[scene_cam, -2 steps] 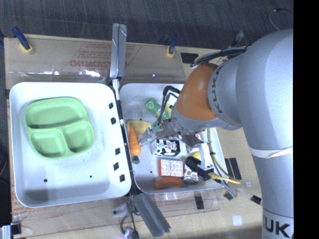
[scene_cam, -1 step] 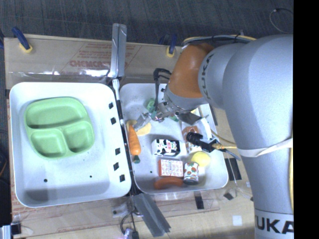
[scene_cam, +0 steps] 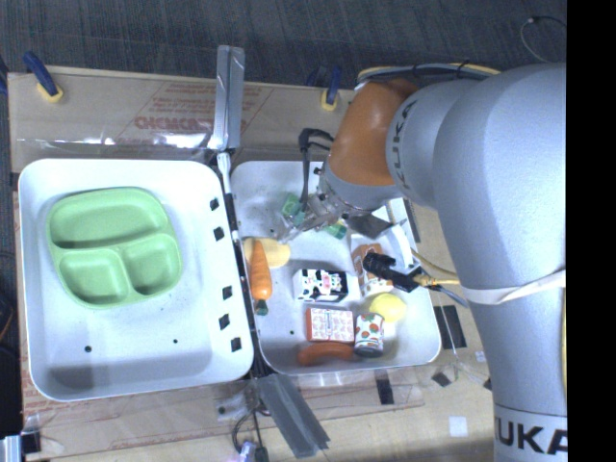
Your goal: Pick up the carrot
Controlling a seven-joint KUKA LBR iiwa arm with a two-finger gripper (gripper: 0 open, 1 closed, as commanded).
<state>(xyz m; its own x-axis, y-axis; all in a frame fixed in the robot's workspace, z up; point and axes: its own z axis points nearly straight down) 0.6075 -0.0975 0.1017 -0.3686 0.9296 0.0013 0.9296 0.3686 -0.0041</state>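
Carrot (scene_cam: 260, 272) is the thing to lift, and it lies lengthwise along the left wall of the right bin (scene_cam: 423, 354), close against the divider that separates it from the left bin (scene_cam: 29, 258), with its stem end toward the near edge of the worktop and a pale yellow piece (scene_cam: 276, 252) touching its far end. It looks like a small toy vegetable, so I judge it light, stiff and smooth-skinned, likely to slide or roll if pinched near a tapering end; the middle of its length, taken across the narrow width, seems the safest hold, though the bin wall just beside it leaves little room on that side. The gripper (scene_cam: 306, 216) hangs over the far part of the same bin, near a green item (scene_cam: 291, 203), and sits beyond and to the right of the carrot, apart from it, not over it. Its fingers are small and blurred against the clutter, so I cannot tell how far apart they stand, and nothing is visibly held between them. Other clutter, a cow-patterned box (scene_cam: 320, 284), a red carton (scene_cam: 329, 324) and a lemon (scene_cam: 387, 305), lies to the right of the carrot and clear of it.
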